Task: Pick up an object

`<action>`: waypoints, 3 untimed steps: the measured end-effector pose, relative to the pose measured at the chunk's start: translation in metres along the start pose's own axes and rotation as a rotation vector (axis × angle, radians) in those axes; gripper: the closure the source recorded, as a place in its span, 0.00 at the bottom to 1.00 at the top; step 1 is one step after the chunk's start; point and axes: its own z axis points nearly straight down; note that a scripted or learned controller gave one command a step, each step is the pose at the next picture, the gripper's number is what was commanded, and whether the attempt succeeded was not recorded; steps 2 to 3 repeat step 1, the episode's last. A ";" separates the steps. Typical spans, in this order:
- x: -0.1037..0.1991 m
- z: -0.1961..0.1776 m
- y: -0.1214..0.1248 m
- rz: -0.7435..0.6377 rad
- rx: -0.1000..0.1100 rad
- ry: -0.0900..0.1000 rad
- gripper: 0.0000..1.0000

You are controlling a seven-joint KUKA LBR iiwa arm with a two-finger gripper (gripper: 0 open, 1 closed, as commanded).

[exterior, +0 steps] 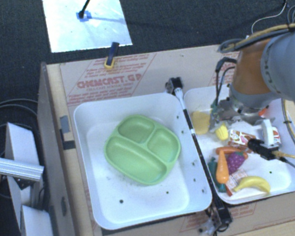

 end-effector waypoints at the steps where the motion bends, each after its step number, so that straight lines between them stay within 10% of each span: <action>1: 0.071 -0.095 -0.016 -0.008 -0.005 0.002 1.00; 3: 0.071 -0.095 -0.016 -0.008 -0.005 0.002 1.00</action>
